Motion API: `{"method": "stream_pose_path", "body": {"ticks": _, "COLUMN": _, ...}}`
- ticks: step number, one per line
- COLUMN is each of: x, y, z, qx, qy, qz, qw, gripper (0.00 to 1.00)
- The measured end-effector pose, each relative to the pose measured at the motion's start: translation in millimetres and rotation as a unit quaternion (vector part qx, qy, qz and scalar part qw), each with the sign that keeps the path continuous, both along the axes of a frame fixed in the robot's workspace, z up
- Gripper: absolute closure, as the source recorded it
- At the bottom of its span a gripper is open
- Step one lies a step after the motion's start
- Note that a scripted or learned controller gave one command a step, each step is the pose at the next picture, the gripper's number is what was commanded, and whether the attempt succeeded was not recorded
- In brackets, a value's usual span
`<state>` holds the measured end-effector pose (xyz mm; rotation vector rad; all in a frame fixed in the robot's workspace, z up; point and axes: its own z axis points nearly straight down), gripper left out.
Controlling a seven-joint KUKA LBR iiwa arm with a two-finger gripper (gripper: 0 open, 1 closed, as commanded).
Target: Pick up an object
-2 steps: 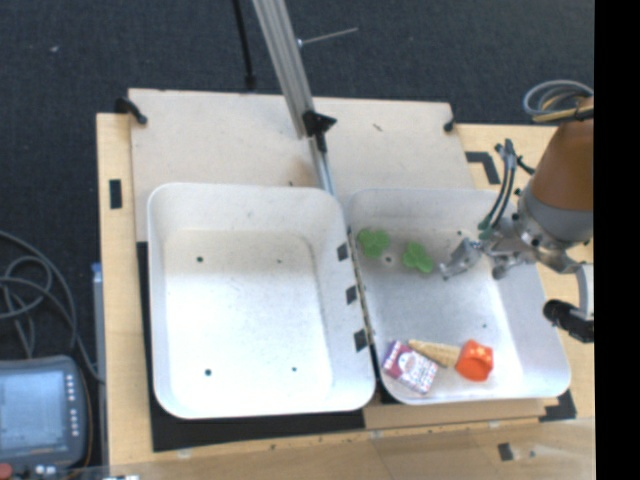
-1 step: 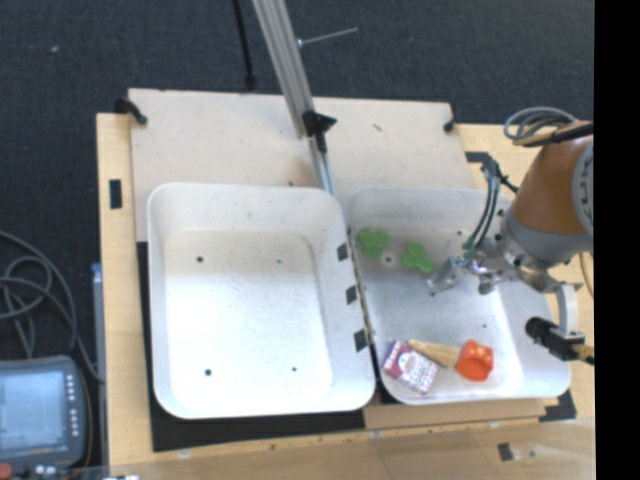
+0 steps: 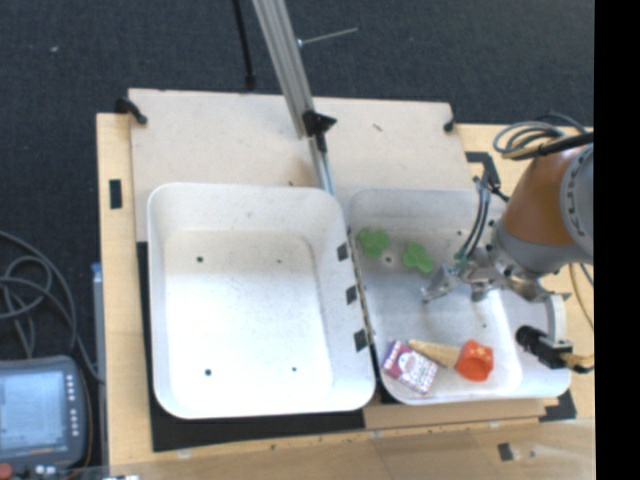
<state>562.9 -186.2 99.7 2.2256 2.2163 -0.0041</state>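
right bin (image 3: pixel 400 208) holds two green pieces (image 3: pixel 374 242), one red piece (image 3: pixel 476 360), one packet (image 3: pixel 410 366).

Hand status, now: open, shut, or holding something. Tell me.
Hand: cannot be told; it hangs over the right bin, between the green pieces and the red object, with nothing seen in it.
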Motion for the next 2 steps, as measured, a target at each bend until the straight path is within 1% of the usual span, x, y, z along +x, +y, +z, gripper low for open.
{"method": "stream_pose_path", "body": {"ticks": 1, "x": 1, "y": -1, "z": 13, "qx": 0.0001, "qy": -0.003, "qz": -0.003, "qw": 1.0, "gripper": 1.0}}
{"method": "stream_pose_path", "body": {"ticks": 2, "x": 1, "y": 0, "z": 57, "qx": 0.0003, "qy": -0.004, "qz": 0.0, "qw": 1.0, "gripper": 1.0}}
